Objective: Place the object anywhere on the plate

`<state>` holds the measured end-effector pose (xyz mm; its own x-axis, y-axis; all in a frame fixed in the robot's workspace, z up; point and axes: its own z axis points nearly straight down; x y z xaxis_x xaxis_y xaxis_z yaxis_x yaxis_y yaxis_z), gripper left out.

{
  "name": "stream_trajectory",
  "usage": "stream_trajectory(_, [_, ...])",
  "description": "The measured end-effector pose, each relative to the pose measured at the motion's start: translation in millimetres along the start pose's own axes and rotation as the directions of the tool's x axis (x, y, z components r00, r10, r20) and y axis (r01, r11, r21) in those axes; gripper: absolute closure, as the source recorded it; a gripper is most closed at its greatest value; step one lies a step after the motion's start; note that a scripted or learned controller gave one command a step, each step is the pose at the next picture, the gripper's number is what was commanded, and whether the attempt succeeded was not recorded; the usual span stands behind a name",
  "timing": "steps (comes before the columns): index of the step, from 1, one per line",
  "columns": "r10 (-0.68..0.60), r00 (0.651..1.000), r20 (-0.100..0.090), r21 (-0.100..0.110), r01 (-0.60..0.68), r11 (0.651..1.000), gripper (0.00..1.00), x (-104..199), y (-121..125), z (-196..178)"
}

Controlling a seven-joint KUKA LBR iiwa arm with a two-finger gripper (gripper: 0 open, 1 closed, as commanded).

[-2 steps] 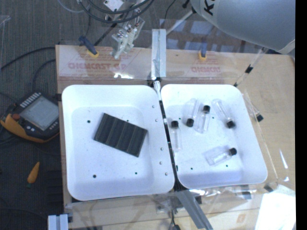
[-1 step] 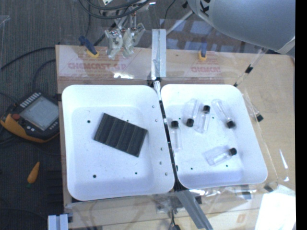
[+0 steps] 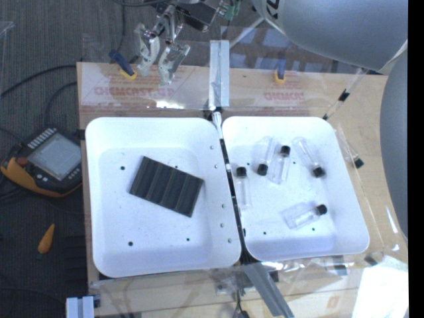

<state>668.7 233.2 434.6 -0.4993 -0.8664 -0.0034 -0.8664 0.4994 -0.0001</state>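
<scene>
hand (image 3: 160,59): metal fingers apart, nothing between | plate (image 3: 166,185): dark ribbed rectangle | vials (image 3: 286,171): clear, black-capped

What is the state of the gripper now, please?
Gripper: open, holding nothing, above the far edge of the left bin.

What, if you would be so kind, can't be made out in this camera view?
- Hand: its fingers are small and lie against clutter, so nothing shows whether they grip anything.
- Clear vials: they overlap, so their count is uncertain.
- Arm: cut off by the top edge.
- Dark ribbed plate: material too fine to tell.
</scene>
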Motion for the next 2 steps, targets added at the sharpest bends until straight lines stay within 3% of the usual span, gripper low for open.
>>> stream_trajectory(1, [-0.234, 0.972, 0.000, 0.001, 0.234, 0.972, 1.00, 9.4, -3.6, -0.5])
stream_trajectory(2, [-0.451, 0.892, 0.002, 0.001, 0.451, 0.892, 1.00, 4.9, -2.6, 0.1])
